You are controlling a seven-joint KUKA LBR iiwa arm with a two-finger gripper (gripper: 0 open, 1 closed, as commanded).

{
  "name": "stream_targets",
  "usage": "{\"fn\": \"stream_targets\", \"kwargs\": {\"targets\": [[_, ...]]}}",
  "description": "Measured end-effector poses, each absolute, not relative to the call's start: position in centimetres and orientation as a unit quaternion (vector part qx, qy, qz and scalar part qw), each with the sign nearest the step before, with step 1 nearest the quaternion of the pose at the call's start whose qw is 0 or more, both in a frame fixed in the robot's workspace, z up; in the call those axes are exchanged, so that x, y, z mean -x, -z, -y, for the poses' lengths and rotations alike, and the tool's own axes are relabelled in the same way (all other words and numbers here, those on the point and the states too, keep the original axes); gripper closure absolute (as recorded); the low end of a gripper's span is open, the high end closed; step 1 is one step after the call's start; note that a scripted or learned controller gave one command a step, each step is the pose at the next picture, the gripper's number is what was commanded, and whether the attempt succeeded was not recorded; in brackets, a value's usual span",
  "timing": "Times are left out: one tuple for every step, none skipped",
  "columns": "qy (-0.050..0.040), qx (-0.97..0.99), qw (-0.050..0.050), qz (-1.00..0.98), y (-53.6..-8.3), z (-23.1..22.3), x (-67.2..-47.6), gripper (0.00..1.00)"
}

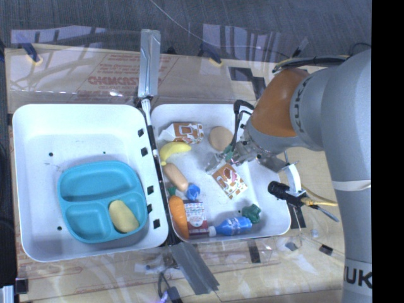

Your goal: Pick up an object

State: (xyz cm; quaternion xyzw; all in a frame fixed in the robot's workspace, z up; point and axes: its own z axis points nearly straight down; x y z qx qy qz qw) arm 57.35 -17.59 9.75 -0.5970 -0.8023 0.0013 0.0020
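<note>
Reaching from the right into the right bin (189, 113), grey arm (328, 106), gripper (228, 160) low above a snack packet (230, 180), grip state unclear, banana (173, 150) and egg (219, 137) nearby, blue tray (82, 194) holding 1 potato (124, 215) in the left bin (38, 125).

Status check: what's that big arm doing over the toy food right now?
Tool low in right bin, above snack packet. Nothing visibly held. Egg and banana close by.
</note>
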Motion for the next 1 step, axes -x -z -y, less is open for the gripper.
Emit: {"fn": "stream_targets", "kwargs": {"targets": [[0.0004, 0.675, 0.0, 0.737, -19.46, 10.9, -62.26, 1.0]]}}
